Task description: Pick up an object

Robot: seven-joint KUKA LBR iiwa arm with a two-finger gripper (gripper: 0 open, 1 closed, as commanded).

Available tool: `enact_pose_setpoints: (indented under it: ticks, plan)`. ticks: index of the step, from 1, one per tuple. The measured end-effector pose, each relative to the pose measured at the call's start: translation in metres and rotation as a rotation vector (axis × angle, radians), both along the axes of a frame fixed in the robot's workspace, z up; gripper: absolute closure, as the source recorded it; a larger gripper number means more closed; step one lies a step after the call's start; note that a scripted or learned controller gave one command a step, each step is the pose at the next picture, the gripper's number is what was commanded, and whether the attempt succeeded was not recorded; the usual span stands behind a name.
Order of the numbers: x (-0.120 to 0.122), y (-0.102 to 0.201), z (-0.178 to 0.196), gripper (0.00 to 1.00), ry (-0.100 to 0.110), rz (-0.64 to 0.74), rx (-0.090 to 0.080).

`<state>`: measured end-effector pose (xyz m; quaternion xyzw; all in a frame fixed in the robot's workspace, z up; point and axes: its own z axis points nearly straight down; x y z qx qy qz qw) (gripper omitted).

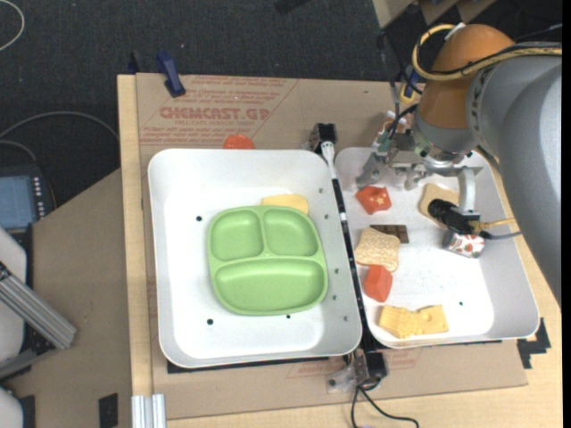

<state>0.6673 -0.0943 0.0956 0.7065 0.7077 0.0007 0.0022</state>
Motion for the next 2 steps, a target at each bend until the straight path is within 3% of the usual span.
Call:
enact_pose_setpoints:
  ticks: [2]
  plan:
    - [-0.0007, 0.0019, -0.0104, 0.0, 0.005, -0.001, 0.001]
